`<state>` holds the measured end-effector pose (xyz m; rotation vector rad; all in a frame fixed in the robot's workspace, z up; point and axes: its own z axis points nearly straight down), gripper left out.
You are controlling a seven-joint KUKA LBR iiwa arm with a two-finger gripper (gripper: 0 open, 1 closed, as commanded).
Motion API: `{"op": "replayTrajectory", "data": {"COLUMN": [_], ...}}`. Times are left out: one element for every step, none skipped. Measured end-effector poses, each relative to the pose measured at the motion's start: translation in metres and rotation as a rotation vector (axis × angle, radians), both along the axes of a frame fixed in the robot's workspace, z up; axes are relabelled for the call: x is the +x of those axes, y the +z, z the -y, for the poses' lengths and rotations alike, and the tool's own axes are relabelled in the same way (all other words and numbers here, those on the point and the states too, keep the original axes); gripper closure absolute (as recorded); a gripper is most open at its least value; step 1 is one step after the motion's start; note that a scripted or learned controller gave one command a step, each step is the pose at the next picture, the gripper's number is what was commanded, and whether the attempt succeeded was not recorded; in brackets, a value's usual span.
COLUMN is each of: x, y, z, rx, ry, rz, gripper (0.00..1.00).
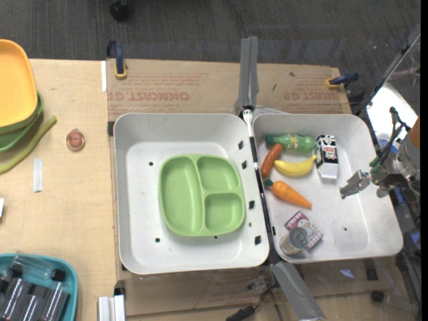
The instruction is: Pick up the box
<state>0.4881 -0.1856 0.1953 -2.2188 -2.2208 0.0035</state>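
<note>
White and black, the small box (327,156) lies untouched in the right bin (374,239), near its far right part just beside the banana (295,168) and right of the green bottle (291,141), so the pick is not yet made. By the bin's right rim the end effector (358,183) hovers apart from the box with nothing between its fingers, though whether they are spread or pressed together I cannot tell. Red lettering on the cardboard (180,89) over the worktop reads upside down, something like "CHEMCAST GP"; the box's own print is too small to read.

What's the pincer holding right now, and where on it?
Nothing. The pincer hangs over the right bin, apart from the box.
</note>
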Motion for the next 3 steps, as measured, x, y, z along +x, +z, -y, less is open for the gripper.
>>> {"op": "replayTrajectory", "data": {"x": [-0.011,-0.011,-0.011], "y": [-0.089,-0.064,-0.063], "z": [-0.063,-0.065,-0.057], "rx": [0.000,0.000,0.000], "ry": [-0.040,0.012,0.116], "rz": [0.000,0.002,0.000], "gripper": [0.00,0.00,0.00]}}
